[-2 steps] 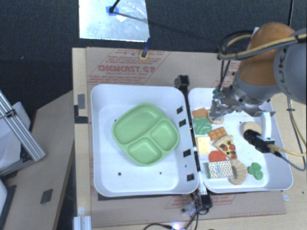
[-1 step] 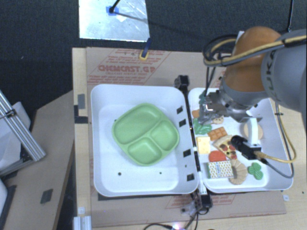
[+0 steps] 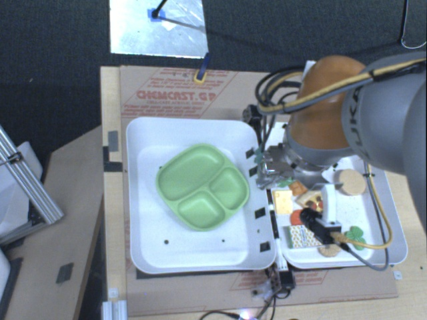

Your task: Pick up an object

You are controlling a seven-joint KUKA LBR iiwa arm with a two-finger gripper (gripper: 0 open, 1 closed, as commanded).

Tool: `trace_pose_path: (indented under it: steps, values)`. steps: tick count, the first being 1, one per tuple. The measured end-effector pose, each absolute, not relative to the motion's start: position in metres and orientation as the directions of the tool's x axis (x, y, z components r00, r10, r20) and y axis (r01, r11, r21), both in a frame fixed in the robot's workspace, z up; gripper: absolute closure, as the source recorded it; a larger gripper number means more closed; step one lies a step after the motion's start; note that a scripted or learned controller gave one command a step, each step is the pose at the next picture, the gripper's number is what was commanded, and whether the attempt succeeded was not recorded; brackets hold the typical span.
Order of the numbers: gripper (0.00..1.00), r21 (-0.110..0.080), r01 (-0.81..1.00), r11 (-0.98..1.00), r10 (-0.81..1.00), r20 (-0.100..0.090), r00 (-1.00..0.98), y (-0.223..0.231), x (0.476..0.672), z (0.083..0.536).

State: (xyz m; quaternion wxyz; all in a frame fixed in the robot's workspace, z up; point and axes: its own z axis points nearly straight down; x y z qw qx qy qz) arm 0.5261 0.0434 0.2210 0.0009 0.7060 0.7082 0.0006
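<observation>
Toy food bits (image 3: 303, 212) lie in a little pile in the right bin (image 3: 380, 209). Right above them is the gripper (image 3: 283, 179), low at that bin's left side. The big grey arm (image 3: 373, 112) covers it, so I cannot tell how the jaws stand. Nothing looks lifted yet, so the picking is still to do. A green plate (image 3: 202, 187) sits in the left bin (image 3: 150, 245).
</observation>
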Motion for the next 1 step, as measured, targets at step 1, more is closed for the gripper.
trace_pose_path:
  steps: [1]
  values:
    - [1.0,0.0,1.0,0.004,1.0,0.0,-0.004,0.0705,0.5026,0.223]
